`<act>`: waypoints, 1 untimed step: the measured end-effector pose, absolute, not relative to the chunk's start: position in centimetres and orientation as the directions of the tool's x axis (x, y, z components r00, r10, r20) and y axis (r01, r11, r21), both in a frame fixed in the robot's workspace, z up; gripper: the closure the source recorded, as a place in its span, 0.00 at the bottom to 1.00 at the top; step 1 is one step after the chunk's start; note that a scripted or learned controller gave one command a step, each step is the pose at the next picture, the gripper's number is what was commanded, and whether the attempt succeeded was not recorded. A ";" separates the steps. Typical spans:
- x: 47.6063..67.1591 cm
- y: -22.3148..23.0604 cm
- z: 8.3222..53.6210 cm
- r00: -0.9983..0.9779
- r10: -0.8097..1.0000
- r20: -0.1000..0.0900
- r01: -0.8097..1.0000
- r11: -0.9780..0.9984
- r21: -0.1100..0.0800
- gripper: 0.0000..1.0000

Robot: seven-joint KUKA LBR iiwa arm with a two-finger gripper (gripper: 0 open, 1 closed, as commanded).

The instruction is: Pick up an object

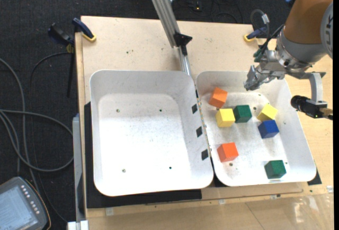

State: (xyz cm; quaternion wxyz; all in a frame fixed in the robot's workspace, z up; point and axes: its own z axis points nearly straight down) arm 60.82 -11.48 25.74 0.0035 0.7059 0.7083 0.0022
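A: Where's the gripper?

B: Over the right bin's far edge; whether it grips anything, I cannot tell.

A: And the blocks?

B: All in that bin: orange block, yellow block, blue block, others nearby.

A: The surroundings?

B: A pale wooden bench, clamps at its corners, dark carpet, cables.

Grey arm reaching in, end effector lowered

The pale wooden worktop carries two shallow white bins side by side, touching: the left bin and the right bin. Clamps grip its far corners, one at the left, another at the right.
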 end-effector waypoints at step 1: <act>60.9 -11.5 28.6 -0.003 1.000 -0.001 1.000 0.003 0.005 1.00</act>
